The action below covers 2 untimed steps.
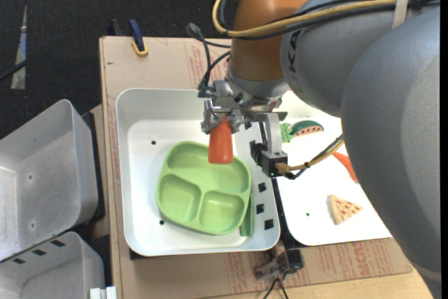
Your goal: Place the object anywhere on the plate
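Note:
A green plate [203, 210] with three compartments lies in the left white bin [136, 178]. My gripper [222, 128] hangs over the plate's far right part, shut on an orange-red carrot-like piece [221, 145]. The piece points down and its lower end sits just above or at the plate's back compartment. The grey arm with its orange band comes in from the upper right and hides much of the right bin.
In the right bin [315, 227] lie a watermelon slice [302, 129], a pizza slice [344, 209] and an orange piece [344, 164] partly behind the arm. A cable runs beside the gripper. Another white bin [38, 171] stands off the bench at the left.

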Each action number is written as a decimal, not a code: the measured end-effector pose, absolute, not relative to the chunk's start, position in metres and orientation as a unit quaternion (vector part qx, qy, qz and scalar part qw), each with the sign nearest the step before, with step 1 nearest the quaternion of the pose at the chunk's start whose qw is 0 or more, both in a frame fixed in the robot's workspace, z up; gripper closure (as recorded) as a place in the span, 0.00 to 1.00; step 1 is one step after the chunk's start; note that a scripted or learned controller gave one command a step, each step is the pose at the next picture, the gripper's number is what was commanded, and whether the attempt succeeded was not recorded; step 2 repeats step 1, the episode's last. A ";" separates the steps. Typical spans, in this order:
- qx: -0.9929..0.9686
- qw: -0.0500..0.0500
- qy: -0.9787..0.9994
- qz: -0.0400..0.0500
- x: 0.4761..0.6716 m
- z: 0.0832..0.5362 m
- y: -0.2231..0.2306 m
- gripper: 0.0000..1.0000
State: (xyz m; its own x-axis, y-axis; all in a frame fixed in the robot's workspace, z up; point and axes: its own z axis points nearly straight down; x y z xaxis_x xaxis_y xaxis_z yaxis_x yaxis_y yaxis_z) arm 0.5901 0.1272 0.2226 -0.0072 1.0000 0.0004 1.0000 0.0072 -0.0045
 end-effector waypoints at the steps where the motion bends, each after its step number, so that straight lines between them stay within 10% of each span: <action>1: -0.707 0.001 -0.708 0.001 0.591 0.224 0.124 0.00; 2: -0.707 0.001 -0.708 0.001 0.591 0.224 0.124 0.00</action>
